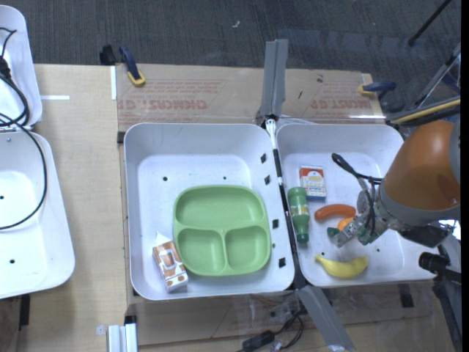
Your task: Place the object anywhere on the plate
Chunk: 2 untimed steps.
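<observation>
A green three-compartment plate (220, 229) lies in the left bin (141, 196) with nothing on it. My gripper (350, 233) is down in the right bin (344, 134), low over its floor. It sits just below an orange carrot-like piece (334, 211) and above a yellow banana (341, 265). A small orange and green bit (338, 235) shows at the gripper's tip, and I cannot make out whether it is gripped. A green bottle (298, 213) lies along the right bin's left wall. A small red and white box (313, 182) lies behind it.
An orange and white carton (169, 265) stands in the left bin's front left corner, beside the plate. A raised divider (275, 167) separates the two bins. The arm's orange band (425, 171) overhangs the right bin's right side. A black cable (350, 167) curls above the gripper.
</observation>
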### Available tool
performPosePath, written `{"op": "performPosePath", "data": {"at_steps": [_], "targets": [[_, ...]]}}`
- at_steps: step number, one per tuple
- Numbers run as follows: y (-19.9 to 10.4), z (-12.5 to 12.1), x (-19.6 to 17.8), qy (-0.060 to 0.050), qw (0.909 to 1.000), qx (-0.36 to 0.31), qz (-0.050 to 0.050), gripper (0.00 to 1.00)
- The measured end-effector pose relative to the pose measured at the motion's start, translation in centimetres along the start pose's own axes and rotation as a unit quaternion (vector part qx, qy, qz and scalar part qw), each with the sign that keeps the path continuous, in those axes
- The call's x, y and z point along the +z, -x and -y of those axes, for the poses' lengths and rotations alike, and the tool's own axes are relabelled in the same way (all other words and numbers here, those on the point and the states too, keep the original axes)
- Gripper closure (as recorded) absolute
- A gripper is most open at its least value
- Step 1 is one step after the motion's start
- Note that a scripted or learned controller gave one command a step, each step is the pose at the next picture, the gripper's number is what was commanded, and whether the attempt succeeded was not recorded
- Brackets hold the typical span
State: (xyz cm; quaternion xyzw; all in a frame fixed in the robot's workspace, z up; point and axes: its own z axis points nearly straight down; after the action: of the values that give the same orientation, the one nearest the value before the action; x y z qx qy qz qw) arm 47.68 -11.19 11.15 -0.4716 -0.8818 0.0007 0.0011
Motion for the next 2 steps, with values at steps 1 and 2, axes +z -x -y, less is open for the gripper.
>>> {"op": "performPosePath", "data": {"at_steps": [1,2], "targets": [[-1.8,-3.2,-8.0,0.002,0.9944,-0.106,0.001,1.0],[-8.1,-7.7,-10.3,0.002,0.9735,-0.229,0.002,1.0]]}}
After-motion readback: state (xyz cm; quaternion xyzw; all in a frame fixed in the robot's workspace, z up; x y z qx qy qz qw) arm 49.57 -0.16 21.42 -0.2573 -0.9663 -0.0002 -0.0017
